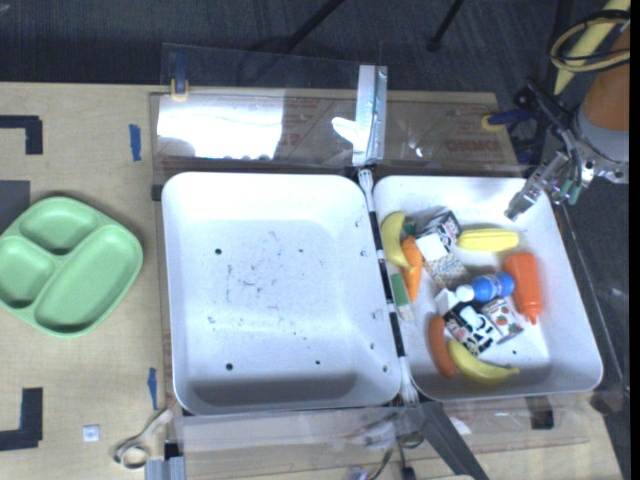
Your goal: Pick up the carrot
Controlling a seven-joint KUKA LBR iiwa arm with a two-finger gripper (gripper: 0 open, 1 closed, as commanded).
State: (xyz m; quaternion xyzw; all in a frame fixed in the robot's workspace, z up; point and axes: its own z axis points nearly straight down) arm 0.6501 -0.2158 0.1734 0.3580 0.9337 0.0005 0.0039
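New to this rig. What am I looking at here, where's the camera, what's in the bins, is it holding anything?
It is one picture, from a fixed camera above a bench, looking down at a slant. The bench carries two shallow white bins side by side: the left bin and the right bin.

The machine is a single robot arm that reaches in from the picture's right. Its grasping part, the tool, is near the right bin's upper right corner, with nothing visible between its fingers.

The right bin holds a jumble of toy food: the carrot, which is the thing to be picked up, lies along the right side, with a banana at the bottom, a yellow piece near the top, and small cartons in the middle.

A green divided plate sits on the bench to the left.
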